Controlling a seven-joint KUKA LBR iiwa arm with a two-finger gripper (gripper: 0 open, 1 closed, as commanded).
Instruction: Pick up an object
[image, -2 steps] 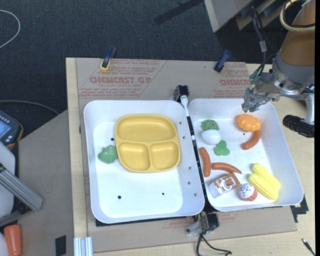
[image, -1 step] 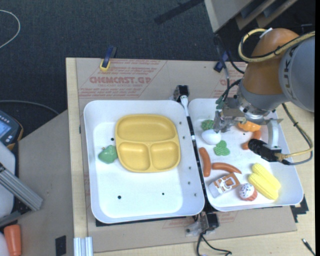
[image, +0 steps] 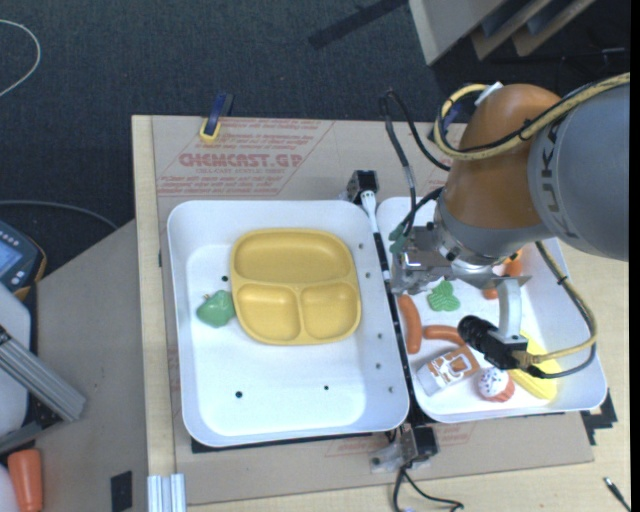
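Arm's orange wrist (image: 497, 160) hung over right bin (image: 578, 300), hiding gripper; jaw state could not be told. Right bin held green toy piece (image: 441, 296) just below wrist, two orange sausage-like toys (image: 409, 322), small white-and-orange box (image: 449, 369), white dotted die (image: 492, 381) and yellow piece (image: 536, 382) near front edge. Left bin (image: 190, 260) held yellow divided tray (image: 296, 284), with green toy (image: 215, 309) touching its left side.
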